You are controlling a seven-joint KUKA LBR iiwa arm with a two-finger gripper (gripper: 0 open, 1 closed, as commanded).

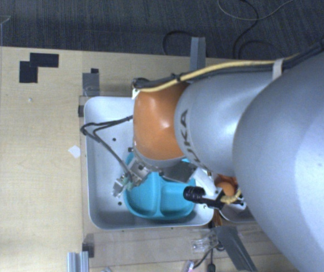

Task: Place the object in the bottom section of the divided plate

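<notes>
Over the left shallow white bin we see our grey arm with its orange band bent low, the two-finger gripper at the left edge of the sky-blue plastic divided plate. We cannot tell whether the gripper is wide, narrow or holding anything. A small orange object lies just right of the plate, half hidden. We judge the placing not yet done: no object is visible in the plate's bottom section.
</notes>
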